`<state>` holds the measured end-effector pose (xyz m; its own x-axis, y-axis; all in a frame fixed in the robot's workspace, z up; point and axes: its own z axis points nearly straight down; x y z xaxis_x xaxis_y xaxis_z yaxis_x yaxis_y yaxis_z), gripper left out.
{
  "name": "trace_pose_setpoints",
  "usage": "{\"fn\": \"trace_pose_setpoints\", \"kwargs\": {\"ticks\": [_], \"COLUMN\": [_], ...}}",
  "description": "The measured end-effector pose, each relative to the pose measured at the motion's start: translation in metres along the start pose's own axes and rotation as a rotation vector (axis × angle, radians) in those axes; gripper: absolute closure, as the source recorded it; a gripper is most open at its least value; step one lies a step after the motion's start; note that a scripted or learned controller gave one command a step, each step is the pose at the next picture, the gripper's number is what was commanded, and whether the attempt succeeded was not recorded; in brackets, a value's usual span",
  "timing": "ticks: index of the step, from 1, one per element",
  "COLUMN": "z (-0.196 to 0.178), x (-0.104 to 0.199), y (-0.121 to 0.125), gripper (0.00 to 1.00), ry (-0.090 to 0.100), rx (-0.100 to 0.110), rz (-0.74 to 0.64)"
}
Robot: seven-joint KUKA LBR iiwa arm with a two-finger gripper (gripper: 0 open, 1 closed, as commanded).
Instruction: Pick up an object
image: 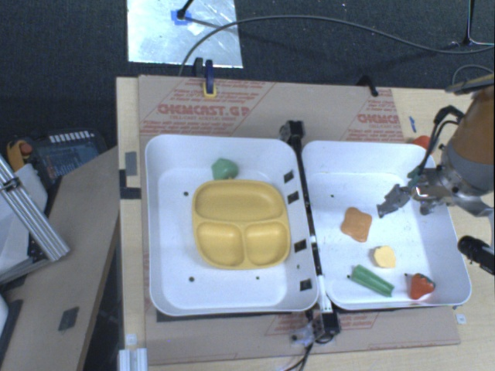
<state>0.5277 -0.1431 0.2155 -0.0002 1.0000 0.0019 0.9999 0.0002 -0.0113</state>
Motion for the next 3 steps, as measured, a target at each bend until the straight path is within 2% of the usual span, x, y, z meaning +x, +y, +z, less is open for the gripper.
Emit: {"fn": "trace_pose_setpoints", "kwargs": {"ticks": [1,2,3], "z": [-0.006,0.036,0.098], "x": [0.000,0.000,0.001], "y": [0.003,0.008,0.004], "gripper": [0.00,0.00,0.00], "ry": [-0.003,-0.001,-0.001], "rx": [-0.013,-0.009,-0.008], "rz": [-0.003,-0.002,-0.001]}}
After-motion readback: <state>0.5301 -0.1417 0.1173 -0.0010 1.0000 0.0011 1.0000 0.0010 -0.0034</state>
